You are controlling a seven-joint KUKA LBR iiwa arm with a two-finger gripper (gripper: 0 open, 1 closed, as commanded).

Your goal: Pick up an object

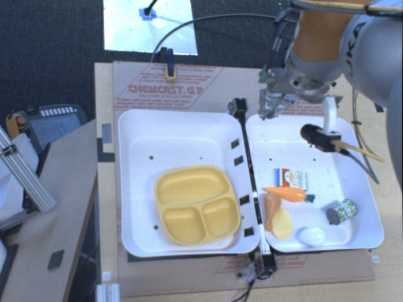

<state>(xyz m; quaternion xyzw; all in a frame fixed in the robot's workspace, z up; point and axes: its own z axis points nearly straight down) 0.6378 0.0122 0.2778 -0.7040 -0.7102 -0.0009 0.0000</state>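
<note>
My gripper (271, 109) hangs over the far left corner of the right bin (359, 168), with nothing seen in it. The bin's near half holds a small white, red and blue box (291, 178) and an orange carrot (288, 194) just in front of it. A pale orange piece (271, 206) and a yellow oval piece (282, 224) lie by the left wall. A white egg shape (311, 236) rests at the front wall, and a small green and grey can (340, 211) lies to the right. All of them sit well in front of the gripper.
In the left bin (145, 143), a yellow divided tray (197, 205) lies toward the front right. A black divider strip (247, 175) runs between the bins. A grey controller (56, 123) and a metal rail (25, 175) sit off the bench at left.
</note>
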